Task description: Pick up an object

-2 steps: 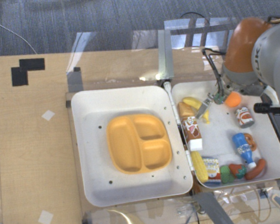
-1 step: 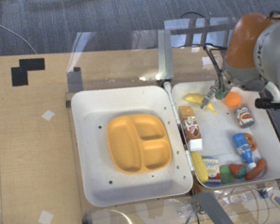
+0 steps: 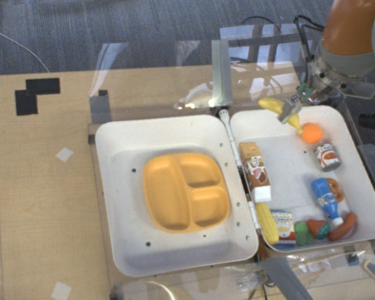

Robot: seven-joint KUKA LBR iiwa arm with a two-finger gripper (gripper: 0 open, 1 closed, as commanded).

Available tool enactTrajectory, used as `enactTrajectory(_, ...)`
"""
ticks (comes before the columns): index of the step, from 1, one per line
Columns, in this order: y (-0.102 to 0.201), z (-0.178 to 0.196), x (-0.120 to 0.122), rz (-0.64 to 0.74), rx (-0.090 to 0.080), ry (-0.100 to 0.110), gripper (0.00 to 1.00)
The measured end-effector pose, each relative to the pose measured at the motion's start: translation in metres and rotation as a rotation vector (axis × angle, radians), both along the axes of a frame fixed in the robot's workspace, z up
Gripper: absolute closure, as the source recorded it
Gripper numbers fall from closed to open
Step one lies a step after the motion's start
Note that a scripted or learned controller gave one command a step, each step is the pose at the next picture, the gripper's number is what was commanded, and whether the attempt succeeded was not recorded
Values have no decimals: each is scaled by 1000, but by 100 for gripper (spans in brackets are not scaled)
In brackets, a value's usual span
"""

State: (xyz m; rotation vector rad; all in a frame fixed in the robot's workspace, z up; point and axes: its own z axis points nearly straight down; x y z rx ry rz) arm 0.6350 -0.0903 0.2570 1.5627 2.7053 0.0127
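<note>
Presently, items as found:

Left bin (image 3: 115, 187): one yellow divided plate (image 3: 184, 191), lying at its middle.

Right bin (image 3: 358, 155): a banana (image 3: 278, 110) at the far edge; an orange ball (image 3: 312, 133) near the far right corner; a small can (image 3: 327, 156) just nearer than the ball; a snack box (image 3: 255, 171) along the left edge; a blue bottle (image 3: 326, 198) toward the right edge; corn, a carton and mixed toy foods crowded along the near edge.

Gripper (image 3: 290, 111): hangs over the bin's far edge, just beside or upon the banana. Open or closed: cannot tell.

Key relation: the banana lies directly under the tool, long axis running along the far edge from left toward the ball. Judged the likeliest pick; nothing is visibly held.
</note>
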Motion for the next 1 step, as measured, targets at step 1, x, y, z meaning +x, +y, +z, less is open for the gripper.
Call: enactTrajectory(1, 3, 17, -32, -448, 7, 12, 100)
